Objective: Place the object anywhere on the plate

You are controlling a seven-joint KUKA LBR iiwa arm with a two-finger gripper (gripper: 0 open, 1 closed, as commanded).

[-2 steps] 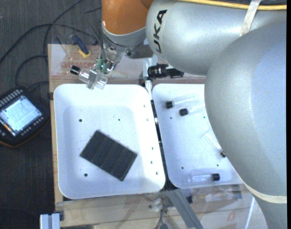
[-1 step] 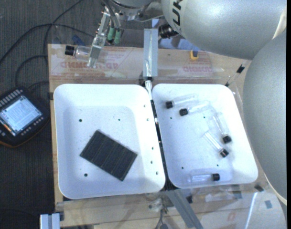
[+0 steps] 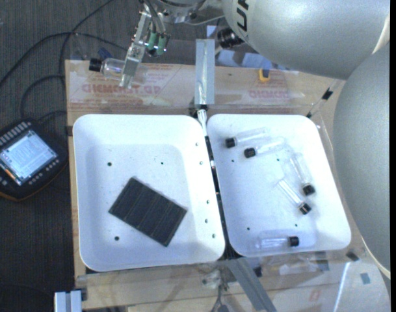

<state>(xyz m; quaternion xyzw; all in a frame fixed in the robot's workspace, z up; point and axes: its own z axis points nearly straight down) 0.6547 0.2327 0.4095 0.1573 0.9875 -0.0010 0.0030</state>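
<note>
Jaws of the gripper [image 3: 129, 70] hang above the far edge of the bench [image 3: 178, 86], behind the far rim of the left bin [image 3: 87, 174], and they are clamped on a clear vial [image 3: 108, 65] with a black cap. That vial lies crosswise between the fingers, its cap pointing toward the left edge of the bench and its body passing through the grip, held in the air and outside both bins. Above the fingers, the grey arm [image 3: 302, 18] with its orange band reaches in from the right.

Down in the left bin, a dark ribbed plate [image 3: 147, 211] lies flat and turned at an angle, near the bin's near edge and a little toward its right side, well apart from the held vial.

Over in the right bin [image 3: 328, 233], several more clear vials [image 3: 295, 171] with black caps lie scattered: two near the far edge, a few toward the right side, and one by the near edge.

Off the bench to the left, a handheld control pad [image 3: 22, 158] with a lit screen rests on the dark floor.
</note>
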